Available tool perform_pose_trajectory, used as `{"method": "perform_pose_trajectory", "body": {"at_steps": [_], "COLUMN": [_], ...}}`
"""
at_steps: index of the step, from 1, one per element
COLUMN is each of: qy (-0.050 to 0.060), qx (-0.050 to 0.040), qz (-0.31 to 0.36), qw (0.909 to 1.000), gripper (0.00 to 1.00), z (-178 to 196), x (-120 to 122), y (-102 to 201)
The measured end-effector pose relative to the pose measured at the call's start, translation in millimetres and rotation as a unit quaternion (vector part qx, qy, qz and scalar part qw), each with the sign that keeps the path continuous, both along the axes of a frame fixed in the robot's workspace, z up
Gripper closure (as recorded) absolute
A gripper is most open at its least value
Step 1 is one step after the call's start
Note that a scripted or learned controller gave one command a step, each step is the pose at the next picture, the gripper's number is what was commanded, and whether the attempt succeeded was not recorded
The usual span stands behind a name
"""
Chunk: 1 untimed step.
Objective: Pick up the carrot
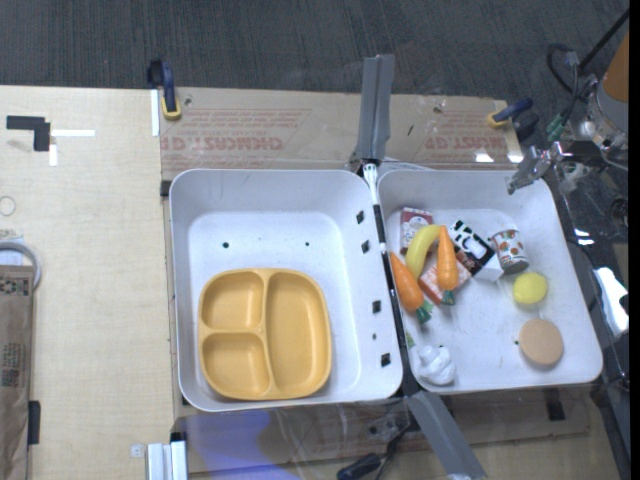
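Two white bins (190, 268), two carrots (405, 281), one yellow tray (266, 333)

Around my carrot (405, 282) it is crowded: a banana (424, 245) and a second carrot (446, 261) lean close on its right. Below it the bin floor (480, 330) lies open for me.

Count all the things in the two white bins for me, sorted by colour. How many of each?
Orange: 2, a carrot and a second carrot
Yellow: 3, a banana, a lemon and the divided plate
Tan: 1, a round disc
White or mixed print: 4, a packet, a black-and-white piece, a small can and a white lump
Total: 10
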<state>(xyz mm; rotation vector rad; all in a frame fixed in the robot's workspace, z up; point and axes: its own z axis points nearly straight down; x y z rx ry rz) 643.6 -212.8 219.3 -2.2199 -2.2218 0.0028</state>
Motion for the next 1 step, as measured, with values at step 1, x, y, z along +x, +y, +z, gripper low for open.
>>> {"method": "perform_pose_trajectory", "body": {"at_steps": [1], "qy": [0.000], "qx": [0.0005], "qz": [0.151], "qw": [0.9885], "gripper": [0.00], "z": [-77.6], "x": [-16.1], "y": [59.1]}}
